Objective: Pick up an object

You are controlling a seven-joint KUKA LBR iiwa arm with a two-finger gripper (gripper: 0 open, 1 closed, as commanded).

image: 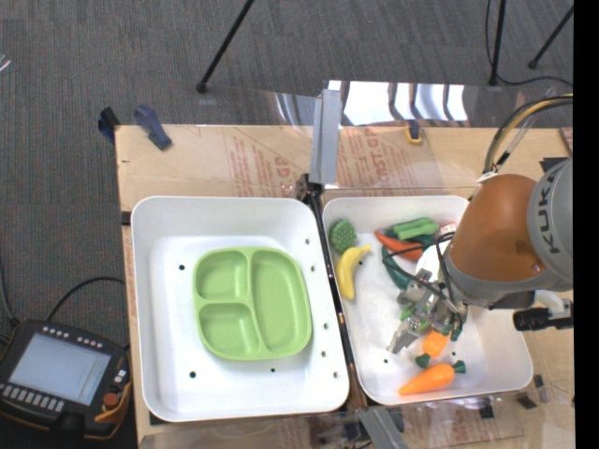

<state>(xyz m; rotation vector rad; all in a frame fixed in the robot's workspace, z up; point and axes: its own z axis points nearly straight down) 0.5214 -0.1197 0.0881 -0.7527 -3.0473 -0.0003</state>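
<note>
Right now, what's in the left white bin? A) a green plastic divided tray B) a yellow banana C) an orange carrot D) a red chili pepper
A: the green plastic three-compartment tray lies in the left white bin, while the yellow banana, the orange carrot and the red chili pepper all lie in the right white bin.

A light green tray (253,304), a yellow banana (350,268), an orange carrot (429,379), white bins (150,251).
</note>
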